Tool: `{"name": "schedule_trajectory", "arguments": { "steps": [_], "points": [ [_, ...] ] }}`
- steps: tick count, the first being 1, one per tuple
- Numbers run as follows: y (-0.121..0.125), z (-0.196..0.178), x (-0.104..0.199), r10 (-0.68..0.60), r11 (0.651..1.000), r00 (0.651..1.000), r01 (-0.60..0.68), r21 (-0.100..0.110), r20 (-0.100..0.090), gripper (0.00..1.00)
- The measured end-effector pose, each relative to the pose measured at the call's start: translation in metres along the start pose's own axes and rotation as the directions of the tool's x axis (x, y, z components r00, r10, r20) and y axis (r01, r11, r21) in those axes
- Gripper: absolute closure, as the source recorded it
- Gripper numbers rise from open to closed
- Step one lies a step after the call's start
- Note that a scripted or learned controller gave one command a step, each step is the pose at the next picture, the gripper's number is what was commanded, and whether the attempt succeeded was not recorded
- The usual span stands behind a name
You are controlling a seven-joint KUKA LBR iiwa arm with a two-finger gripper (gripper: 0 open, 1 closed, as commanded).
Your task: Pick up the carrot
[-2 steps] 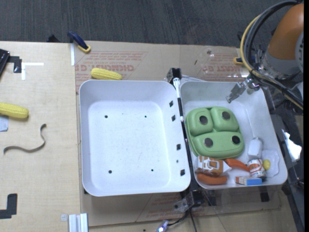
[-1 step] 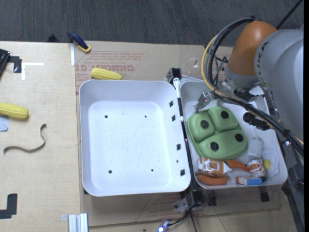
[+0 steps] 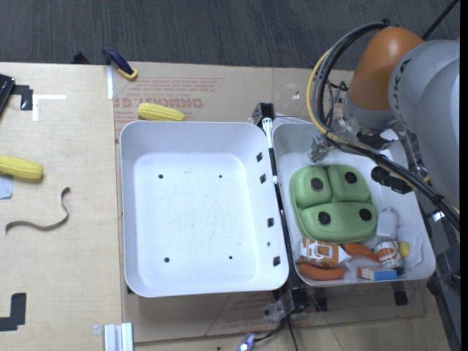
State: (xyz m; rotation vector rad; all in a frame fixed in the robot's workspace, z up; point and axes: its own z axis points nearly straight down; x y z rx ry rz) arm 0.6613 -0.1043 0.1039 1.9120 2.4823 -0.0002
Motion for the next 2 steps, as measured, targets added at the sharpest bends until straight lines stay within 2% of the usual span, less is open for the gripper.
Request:
{"name": "schedule_trajectory", "arguments": {
  "steps": [1,2],
  "points": [
    [-0.049,-0.028,0.001,0.210,0.978,0.978,-0.210,0.007,-0.004,1.00],
    [-0.073,-0.113,-0.090,0.002,1.000,1.000,-0.002,0.004,-0.002,1.00]
  ]
}}
